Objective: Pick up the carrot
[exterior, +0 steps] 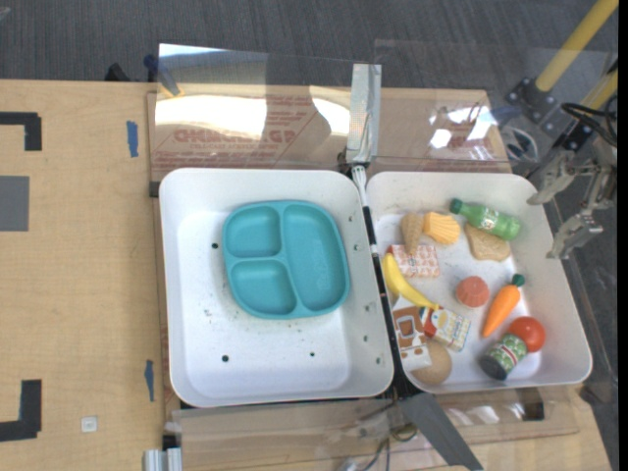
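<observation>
The carrot (pixel 500 307) is orange with a green tip. It lies at a slant near the right wall of the right bin (pixel 574 346), tip pointing up and to the right. A red round piece (pixel 473 290) sits just to its left, and a red tomato (pixel 529 332) and a dark green can (pixel 502 357) sit just below it. My gripper (pixel 574 214) hangs beyond the bin's right rim, above and to the right of the carrot and well apart from it. Nothing touches the carrot from above.
The right bin also holds a green bottle (pixel 486 220), a bread slice (pixel 489 246), a yellow piece (pixel 442 228), a banana (pixel 404 283), a small carton (pixel 440 324) and a brown round item (pixel 432 362). A teal divided plate (pixel 286 258) lies in the left bin (pixel 196 351).
</observation>
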Available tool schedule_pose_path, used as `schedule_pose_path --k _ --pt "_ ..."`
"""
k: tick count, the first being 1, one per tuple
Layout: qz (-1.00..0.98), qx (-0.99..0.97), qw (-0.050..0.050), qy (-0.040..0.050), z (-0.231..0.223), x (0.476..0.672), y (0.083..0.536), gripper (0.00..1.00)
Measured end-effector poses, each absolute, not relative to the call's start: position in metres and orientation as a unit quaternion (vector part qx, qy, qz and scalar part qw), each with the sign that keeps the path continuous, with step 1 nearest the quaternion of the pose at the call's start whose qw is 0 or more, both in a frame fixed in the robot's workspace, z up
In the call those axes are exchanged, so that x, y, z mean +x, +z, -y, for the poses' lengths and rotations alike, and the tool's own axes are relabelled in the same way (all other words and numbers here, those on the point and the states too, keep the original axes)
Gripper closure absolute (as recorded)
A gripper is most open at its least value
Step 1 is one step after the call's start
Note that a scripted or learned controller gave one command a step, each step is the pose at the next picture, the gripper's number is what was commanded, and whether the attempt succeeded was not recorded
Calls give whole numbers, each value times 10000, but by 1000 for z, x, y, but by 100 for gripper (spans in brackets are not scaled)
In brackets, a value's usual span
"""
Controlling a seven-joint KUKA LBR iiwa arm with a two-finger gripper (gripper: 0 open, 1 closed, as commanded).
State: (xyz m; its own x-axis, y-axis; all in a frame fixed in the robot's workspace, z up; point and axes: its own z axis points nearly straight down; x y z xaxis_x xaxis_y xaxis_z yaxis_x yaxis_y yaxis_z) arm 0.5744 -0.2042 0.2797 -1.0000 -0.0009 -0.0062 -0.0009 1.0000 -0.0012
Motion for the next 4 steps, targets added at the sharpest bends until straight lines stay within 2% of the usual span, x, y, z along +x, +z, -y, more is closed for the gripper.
schedule_pose_path --k 1,2,3,4 --pt "-9886 -1508 12 2 217 539 96 0" --pt "-9959 -904 96 -32 158 528 90 0" --pt "-9999 157 60 -17 149 532 90 0" --pt "-9998 142 133 -26 148 537 103 100"
